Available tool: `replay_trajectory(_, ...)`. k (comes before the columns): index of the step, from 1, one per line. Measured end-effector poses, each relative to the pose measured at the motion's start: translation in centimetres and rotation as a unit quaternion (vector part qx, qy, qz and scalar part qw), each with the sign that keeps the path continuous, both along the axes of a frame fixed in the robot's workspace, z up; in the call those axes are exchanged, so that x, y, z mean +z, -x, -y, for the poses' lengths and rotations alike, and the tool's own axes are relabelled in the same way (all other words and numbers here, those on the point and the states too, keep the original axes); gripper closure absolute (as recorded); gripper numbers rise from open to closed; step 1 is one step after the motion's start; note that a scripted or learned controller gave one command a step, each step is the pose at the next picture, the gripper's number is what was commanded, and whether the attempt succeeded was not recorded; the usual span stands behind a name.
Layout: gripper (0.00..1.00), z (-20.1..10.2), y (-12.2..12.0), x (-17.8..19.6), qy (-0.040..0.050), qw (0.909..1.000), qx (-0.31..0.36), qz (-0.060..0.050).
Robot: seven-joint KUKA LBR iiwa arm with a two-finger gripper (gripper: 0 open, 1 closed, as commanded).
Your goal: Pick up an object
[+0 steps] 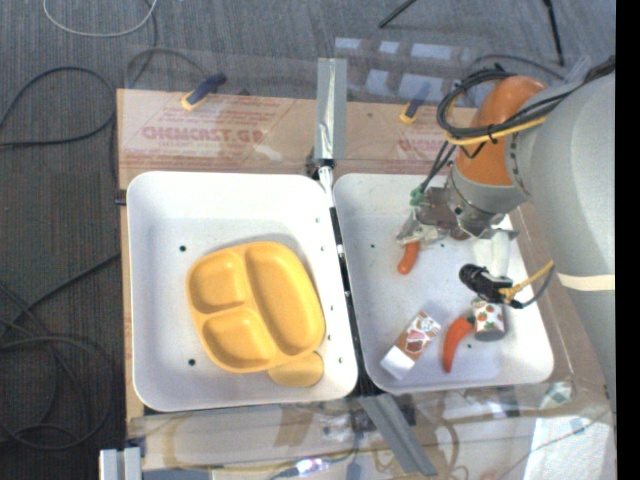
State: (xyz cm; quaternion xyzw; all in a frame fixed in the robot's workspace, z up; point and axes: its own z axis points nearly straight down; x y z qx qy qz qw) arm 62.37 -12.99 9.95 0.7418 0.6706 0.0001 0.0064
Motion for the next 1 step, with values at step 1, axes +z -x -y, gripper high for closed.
replay_trajectory(1,1.00,-5.05,-3.07,8.40,-0.0031,0.9989,0.047,-0.005)
